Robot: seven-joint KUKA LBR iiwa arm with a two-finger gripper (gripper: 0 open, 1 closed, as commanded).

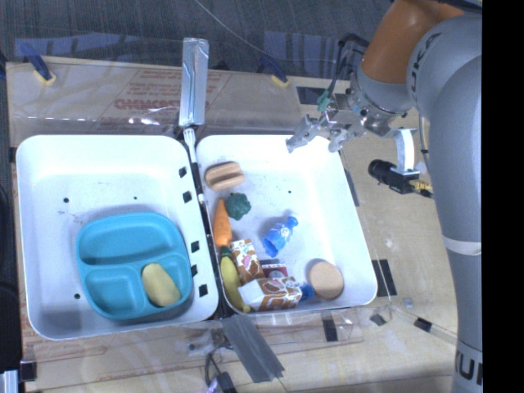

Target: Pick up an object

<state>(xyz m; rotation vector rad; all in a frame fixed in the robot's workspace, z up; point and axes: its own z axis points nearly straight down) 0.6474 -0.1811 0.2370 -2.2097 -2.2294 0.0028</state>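
Snack packet (274, 291) at right bin's near edge — gripper (315, 136) well apart, far rim, fingers spread, empty.

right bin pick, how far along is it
Done: nothing looks picked yet. The hot dog, broccoli, carrot, blue bottle and round bun all lie in the right bin.
In hand: the gripper is open above the bin's far right corner, with nothing between its fingers.
Left: descend on an item, close and lift.
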